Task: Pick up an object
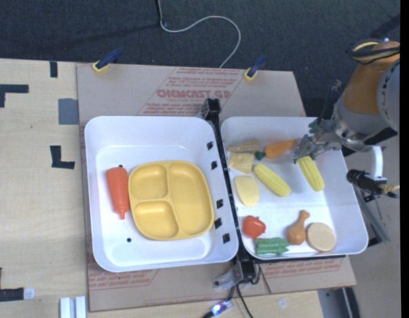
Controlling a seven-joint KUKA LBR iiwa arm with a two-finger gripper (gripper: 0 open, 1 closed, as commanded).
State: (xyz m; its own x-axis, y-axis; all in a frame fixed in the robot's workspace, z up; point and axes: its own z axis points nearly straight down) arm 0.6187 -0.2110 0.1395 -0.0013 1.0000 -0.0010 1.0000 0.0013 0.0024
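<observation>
Green toy vegetable [271, 246] lies at the right bin's [347, 197] front edge, beside a drumstick [297, 227]. Gripper [307, 148] hangs over the bin's far side, between a carrot [278, 149] and a corn cob [311, 173]; whether it grasps anything, I cannot tell.

Red printing runs across the brown cardboard sheet [191, 95] lying on the desk [32, 177] under both white bins. The largest line seems to read "CHEMCAST GP", though its last letters are partly covered by the black clip between the bins. Smaller red lines above and below it are too fine to read. This lettering sits to the left of the gripper [309, 146] and farther back. No other readable text shows.
</observation>
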